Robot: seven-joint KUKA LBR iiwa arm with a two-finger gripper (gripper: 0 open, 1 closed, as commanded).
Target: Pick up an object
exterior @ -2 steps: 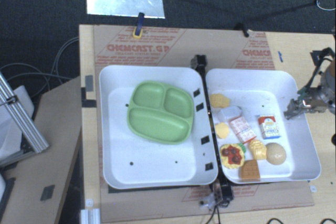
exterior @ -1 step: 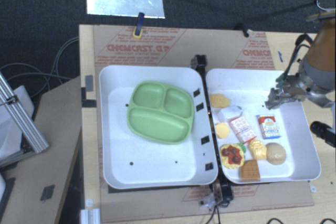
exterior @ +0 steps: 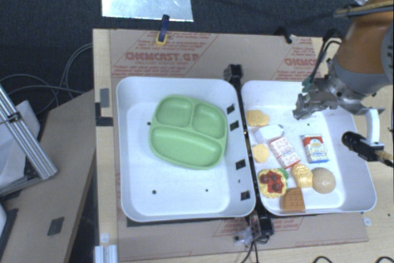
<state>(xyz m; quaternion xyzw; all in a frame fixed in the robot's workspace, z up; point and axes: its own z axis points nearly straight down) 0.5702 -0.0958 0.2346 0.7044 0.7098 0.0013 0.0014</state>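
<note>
Camera view: cardboard-topped bench (exterior: 203, 49), two white bins (exterior: 138, 151), dark carpet; jaws' state unclear.

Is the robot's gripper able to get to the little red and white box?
Probably yes. The gripper hangs over the right bin, and the red and white box lies flat just in front of it with nothing on top. The round bun sits close by but apart.

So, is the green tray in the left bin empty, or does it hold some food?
Empty. The green tray lies flat in the left bin, and all three of its compartments show bare green. The toy foods lie in the right bin.
</note>
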